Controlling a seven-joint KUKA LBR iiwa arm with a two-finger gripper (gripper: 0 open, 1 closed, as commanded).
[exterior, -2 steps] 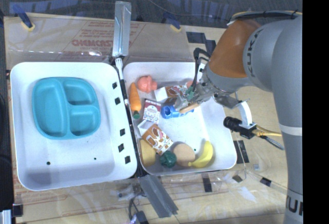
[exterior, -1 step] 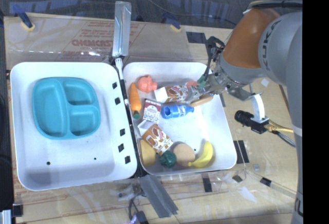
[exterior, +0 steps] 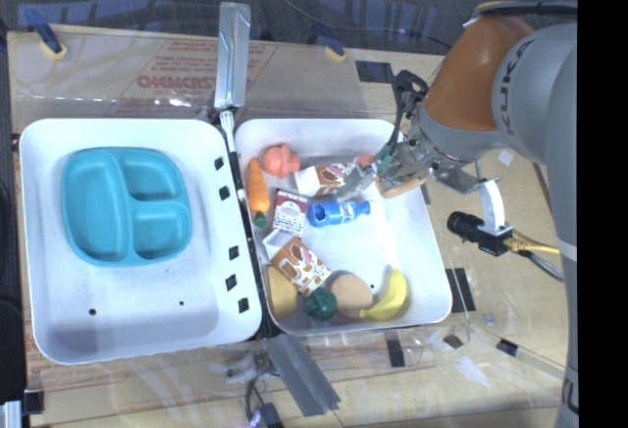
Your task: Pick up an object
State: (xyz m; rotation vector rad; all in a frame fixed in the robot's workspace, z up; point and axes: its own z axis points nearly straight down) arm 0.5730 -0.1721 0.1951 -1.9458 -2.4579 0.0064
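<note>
The right bin (exterior: 417,220) holds a jumble of toy food. A blue bottle (exterior: 339,211) lies on its side near the middle. Behind it lies a white and red carton (exterior: 326,178), with a pink round toy (exterior: 280,159) and an orange carrot (exterior: 257,188) to its left. My gripper (exterior: 371,173) reaches in from the right and hangs low over the bin's back right part, right beside the carton and just above the bottle. I see nothing clearly held in it.
At the front of the right bin lie a yellow banana (exterior: 392,294), a tan round toy (exterior: 348,291), a green piece (exterior: 320,305) and a brown snack box (exterior: 299,264). A small red carton (exterior: 289,215) is near the carrot. The left bin (exterior: 39,298) bears a teal divided plate (exterior: 126,203).
</note>
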